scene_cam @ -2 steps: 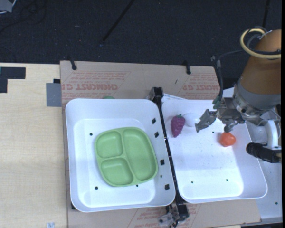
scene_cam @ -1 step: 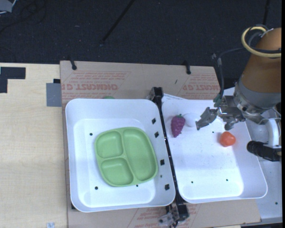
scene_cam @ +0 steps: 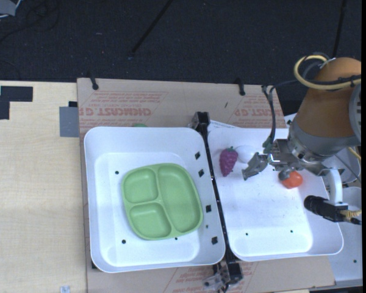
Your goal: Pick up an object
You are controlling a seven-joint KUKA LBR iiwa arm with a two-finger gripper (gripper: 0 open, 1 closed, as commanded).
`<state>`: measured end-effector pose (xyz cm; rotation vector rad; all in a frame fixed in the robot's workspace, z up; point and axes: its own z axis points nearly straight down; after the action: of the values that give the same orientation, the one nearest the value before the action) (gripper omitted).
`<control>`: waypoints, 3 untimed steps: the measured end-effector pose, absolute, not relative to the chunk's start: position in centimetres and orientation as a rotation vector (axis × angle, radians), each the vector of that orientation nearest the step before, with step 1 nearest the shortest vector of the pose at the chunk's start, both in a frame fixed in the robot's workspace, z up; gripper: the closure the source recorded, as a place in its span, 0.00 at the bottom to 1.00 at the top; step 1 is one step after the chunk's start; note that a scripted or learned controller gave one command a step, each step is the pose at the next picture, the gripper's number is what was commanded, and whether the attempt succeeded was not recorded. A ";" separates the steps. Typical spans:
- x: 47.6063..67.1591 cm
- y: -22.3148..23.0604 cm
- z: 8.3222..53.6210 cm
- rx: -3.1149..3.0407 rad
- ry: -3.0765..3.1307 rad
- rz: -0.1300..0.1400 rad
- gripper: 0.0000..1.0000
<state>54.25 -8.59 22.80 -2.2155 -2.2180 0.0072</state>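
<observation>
Landmark: right bin (scene_cam: 274, 249). All positions are given against it.

- Arm (scene_cam: 329, 108) comes in over the right bin's far right corner, wrist low above the bin floor.
- Jaws sit over the far half of the right bin, about mid-width, pointing toward its left wall. They look spread, with nothing between them. The view is small here, so that read is not crisp.
- Purple grape bunch (scene_cam: 228, 161) lies on the right bin's floor near its far left corner, close to the left wall. It's just beside the jaw tips but apart from them, no contact.
- Orange-red piece (scene_cam: 291, 179) is also on the right bin's floor, far right part, tucked just under the wrist and partly covered by it. Can't tell what it is.
- Left bin (scene_cam: 104, 163) butts against the right bin's left wall. A green three-compartment plate (scene_cam: 161, 200) lies flat in its middle.
- Both bins rest on a cardboard sheet (scene_cam: 158, 105), which sits on the pale wood surface (scene_cam: 30, 194) that runs out well left of the right bin.
</observation>
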 end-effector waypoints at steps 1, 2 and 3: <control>53.8 -8.6 18.4 -2.216 -2.216 0.008 0.00; 54.0 -8.3 14.0 -2.217 -2.217 0.007 0.00; 54.0 -8.5 15.2 -2.225 -2.209 0.006 1.00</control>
<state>54.01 -8.50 15.19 -2.2252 -2.2088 0.0062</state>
